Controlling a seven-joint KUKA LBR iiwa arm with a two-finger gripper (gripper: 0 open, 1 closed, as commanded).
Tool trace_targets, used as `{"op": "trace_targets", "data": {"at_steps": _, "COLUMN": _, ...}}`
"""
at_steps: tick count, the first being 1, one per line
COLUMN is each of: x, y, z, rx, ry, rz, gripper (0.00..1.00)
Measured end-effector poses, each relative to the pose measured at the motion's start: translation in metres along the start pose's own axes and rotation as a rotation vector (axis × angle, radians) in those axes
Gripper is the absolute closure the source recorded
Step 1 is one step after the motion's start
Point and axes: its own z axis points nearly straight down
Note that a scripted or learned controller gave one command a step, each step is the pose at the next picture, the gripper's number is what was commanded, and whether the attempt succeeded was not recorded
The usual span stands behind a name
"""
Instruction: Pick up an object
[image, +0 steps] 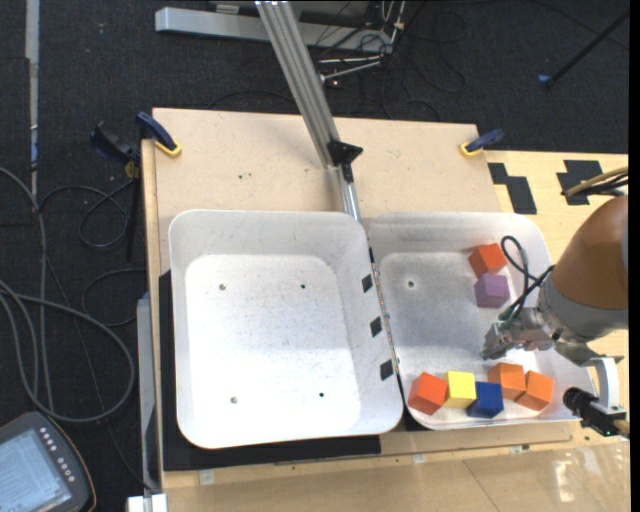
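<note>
The right bin (430, 270) holds several small blocks. An orange block (487, 259) and a purple block (491, 290) lie near its far right side. Along the front wall sit an orange block (428, 392), a yellow block (461, 387), a blue block (487, 400) and two more orange blocks (511, 378) (538, 390). My gripper (500, 340) hangs low in the right bin, just above the front row of blocks and below the purple one. The arm's wrist hides most of it. I see no block between its tips.
The left bin (265, 320) sits beside the right one, with a ridge with black marks (378, 325) between them. A metal pole (305, 85) slants in from the top. Clamps (158, 133) (482, 142) hold the board's far corners.
</note>
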Motion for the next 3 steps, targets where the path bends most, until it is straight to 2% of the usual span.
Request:
{"op": "trace_targets", "data": {"at_steps": 2, "x": -0.012, "y": 0.002, "z": -0.124, "rx": -0.005, "ry": -0.003, "rz": -0.003, "gripper": 1.0}}
{"op": "trace_targets", "data": {"at_steps": 3, "x": -0.012, "y": 0.003, "z": -0.138, "rx": 0.0, "ry": -0.001, "rz": -0.003, "gripper": 1.0}}
